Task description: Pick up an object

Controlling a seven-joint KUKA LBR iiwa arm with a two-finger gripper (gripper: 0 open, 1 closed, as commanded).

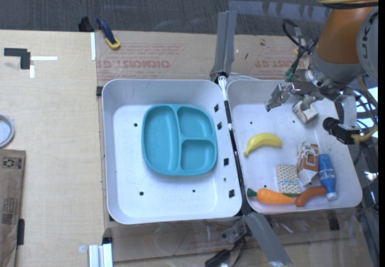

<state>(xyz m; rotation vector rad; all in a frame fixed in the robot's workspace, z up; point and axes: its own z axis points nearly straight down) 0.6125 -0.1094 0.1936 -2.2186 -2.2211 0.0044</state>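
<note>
at the near edge of the right bin (355,198), a carrot (274,196) is lying on its side, its tip touching a small sausage (308,195) that is angling up toward a blue bottle (326,177). the bottle is lying with its white cap toward the near rim. just beside it, a small carton (307,159) with orange and white print is leaning against the bottle's far end, and a pale yellow box (287,179) is sitting between the carton and the carrot. a little farther in, a banana (262,142) is lying apart from the rest, curving across the bin floor. in the left bin (114,139), a teal divided plate (179,139) is resting near the middle, with three compartments facing up. at the far side of the right bin, the gripper (287,96) is hanging over the far part of the bin, its fingers spread fairly wide with nothing between them. a small whitish piece (305,113) is sitting just beside it, though it is too blurred to say what it is. the grey arm with its orange band (343,37) is reaching in from the right.
</note>
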